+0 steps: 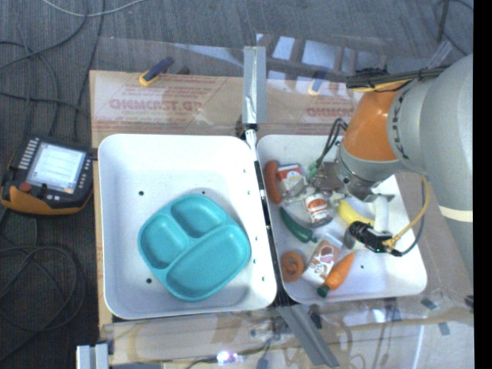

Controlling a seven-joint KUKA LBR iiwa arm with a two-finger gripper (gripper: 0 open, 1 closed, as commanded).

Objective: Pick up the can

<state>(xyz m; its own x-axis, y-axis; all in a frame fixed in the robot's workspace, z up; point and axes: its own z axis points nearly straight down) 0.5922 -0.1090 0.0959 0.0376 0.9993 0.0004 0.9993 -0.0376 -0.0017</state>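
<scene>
Camera view: arm reaches from right over right bin. Gripper low among clutter; jaw state cannot tell. Can lies tilted mid-bin, just below gripper, beside yellow banana. Carrot near front. Teal divided plate in left bin.

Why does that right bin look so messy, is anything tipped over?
The can lies on its side in the right bin, jumbled among a carrot, a donut and cartons. The teal tray sits slanted.
</scene>
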